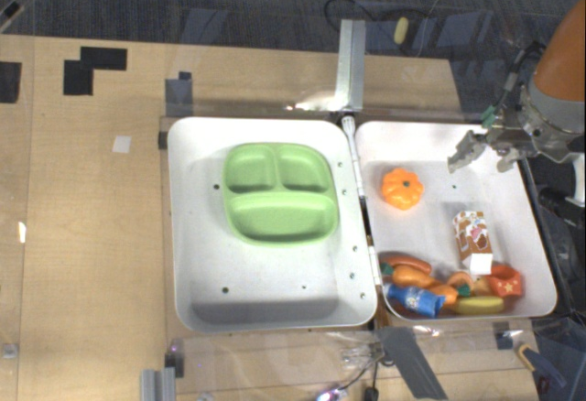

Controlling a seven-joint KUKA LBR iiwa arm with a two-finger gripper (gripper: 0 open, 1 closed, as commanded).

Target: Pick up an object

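Observation:
The right bin (430,138) holds an orange pumpkin-shaped toy (401,189) near its middle left. A small brown and white carton (472,242) lies to the right of centre. Along the front edge sits a heap of toy food (449,285) in orange, red, yellow and blue. My gripper (483,152) hangs over the bin's back right part, open, with its two fingers spread apart and nothing between them. It stands well right of the pumpkin and behind the carton.
The left bin (197,289) holds a green divided plate (278,190) in its middle. A metal post (352,60) rises between the bins at the back. Cables run across the dark floor behind the bench.

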